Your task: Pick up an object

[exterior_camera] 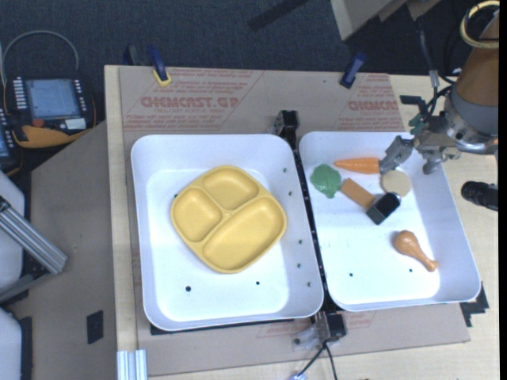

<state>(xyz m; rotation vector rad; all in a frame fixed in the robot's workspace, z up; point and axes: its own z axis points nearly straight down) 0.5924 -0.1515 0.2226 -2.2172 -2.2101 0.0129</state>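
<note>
The right bin (372,279) holds an orange carrot (358,165), a green leafy vegetable (325,178), a tan block with a black end (371,199), a cream round piece (396,184) and a brown drumstick (414,248). My gripper (413,157) hangs over the bin's far right part, just above and behind the cream piece and right of the carrot's tip. Its two fingers (394,154) are spread apart, open, with nothing between them.
The left bin (162,287) holds a yellow divided plate (229,217). A black clamp (286,122) sits between the bins at the back. The arm's orange band (482,74) rises at the right edge. A handheld screen unit (49,101) lies off the bench at the left.
</note>
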